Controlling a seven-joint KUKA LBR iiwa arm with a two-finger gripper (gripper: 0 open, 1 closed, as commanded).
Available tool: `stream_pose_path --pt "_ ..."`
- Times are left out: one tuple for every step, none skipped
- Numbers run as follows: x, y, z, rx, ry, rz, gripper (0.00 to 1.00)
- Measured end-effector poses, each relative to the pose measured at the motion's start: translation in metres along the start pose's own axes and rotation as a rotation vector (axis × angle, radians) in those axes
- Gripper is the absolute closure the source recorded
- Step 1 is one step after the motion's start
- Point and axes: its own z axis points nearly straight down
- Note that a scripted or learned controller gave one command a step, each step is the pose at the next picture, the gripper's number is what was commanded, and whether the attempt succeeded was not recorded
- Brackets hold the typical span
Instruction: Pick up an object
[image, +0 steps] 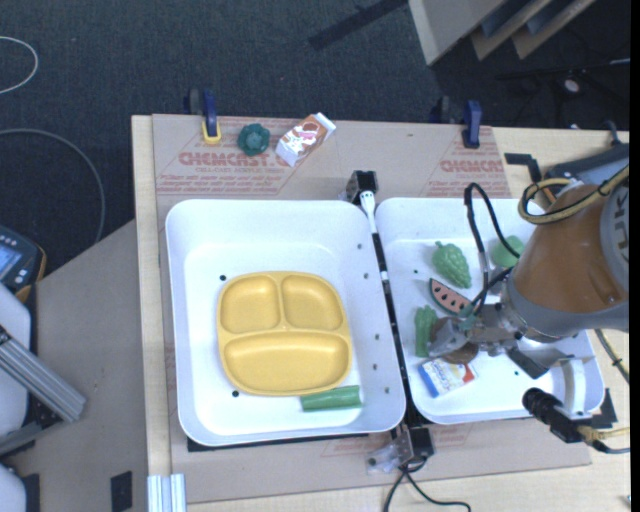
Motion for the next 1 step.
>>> stream_pose_path --pt "-0.0007 0.0027 -0.0173 -0.015 -0.004 0.0 1.0"
